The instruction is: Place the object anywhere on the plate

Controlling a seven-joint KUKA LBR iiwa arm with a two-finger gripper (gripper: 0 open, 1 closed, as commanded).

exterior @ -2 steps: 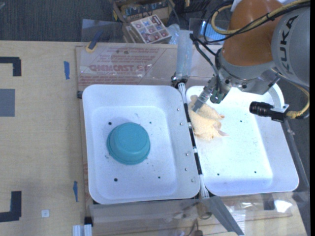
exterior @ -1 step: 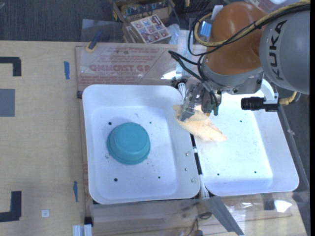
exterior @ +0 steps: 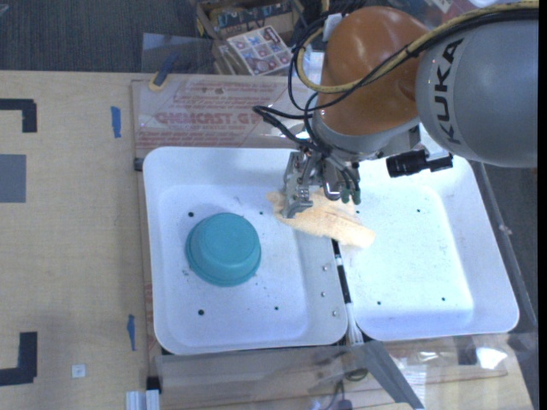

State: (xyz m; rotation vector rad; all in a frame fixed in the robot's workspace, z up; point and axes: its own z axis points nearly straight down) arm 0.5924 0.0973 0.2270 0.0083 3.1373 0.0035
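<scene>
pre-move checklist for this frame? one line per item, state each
1. Plate located: teal round plate sits in the left bin - ok.
2. Object located: pale yellow banana-like object lies across the divider between the left bin and the right bin - ok.
3. Hand over the object's left end - ok.
4. Object held between the fingers - cannot tell.
5. Object on the plate - not ok, well apart.
6. Plate top free - ok.

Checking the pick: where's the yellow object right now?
The yellow object lies across the divider between the two bins, directly under the gripper, right of the teal plate.
</scene>
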